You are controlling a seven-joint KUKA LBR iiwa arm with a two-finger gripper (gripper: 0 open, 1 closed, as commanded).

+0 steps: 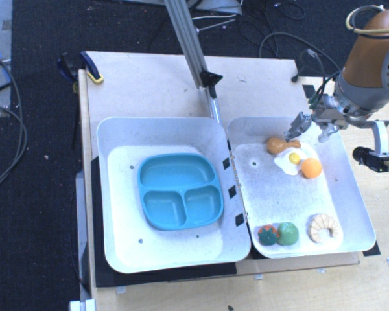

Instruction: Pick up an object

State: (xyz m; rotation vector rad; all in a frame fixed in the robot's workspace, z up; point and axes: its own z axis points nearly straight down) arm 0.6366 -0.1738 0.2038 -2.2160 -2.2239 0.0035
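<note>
Over the right bin's (350,193) far edge, your gripper (309,129) hangs with its two fingers spread apart and nothing between them. Nearest candidate is the small orange-brown piece (277,145), looks like a toy drumstick or similar; it lies just beside the left fingertip, toward the camera and a bit left of the gripper. Its long axis runs roughly left-right across the view, fat end left, thin end pointing right toward the fried egg toy (289,162). The egg touches an orange ball (310,168) on its right, both slightly nearer the camera than the drumstick.

Judgement: you'd want a short move down and left, jaws straddling the drumstick across its narrow width.

Well apart at the bin's near edge: a red-and-green vegetable piece (278,234) and a pale shrimp-like toy (324,227). Left bin (117,173) holds a blue divided tray (180,191).

No brands, labels or readable writing on anything.
</note>
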